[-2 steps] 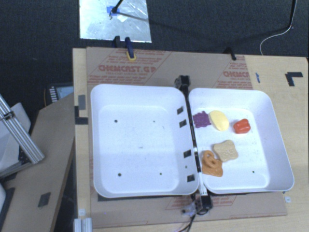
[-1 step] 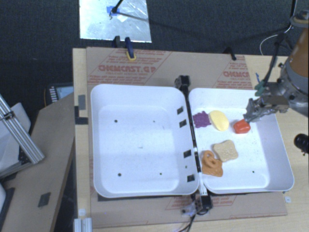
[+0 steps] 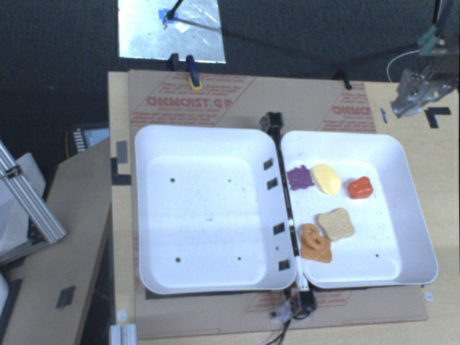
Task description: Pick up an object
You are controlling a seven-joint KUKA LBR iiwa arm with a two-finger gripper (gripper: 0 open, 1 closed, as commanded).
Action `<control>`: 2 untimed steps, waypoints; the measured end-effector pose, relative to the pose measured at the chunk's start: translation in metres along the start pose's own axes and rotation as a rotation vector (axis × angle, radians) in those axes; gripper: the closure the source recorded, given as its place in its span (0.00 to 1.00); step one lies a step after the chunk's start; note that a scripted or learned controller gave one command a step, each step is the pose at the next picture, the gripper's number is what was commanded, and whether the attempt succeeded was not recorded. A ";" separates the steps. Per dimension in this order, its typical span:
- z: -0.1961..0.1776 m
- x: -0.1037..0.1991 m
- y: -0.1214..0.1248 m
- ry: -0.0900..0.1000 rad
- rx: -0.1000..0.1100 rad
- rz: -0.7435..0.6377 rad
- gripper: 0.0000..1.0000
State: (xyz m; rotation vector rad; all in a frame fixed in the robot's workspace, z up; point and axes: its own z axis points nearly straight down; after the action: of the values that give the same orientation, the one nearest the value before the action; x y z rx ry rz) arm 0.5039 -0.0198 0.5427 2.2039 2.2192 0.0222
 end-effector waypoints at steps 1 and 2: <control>0.076 0.102 -0.019 0.002 0.024 -0.006 1.00; 0.099 0.143 0.010 0.001 0.020 -0.001 1.00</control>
State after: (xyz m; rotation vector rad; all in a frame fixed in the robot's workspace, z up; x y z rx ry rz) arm 0.5144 0.1232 0.4439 2.2130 2.2307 0.0005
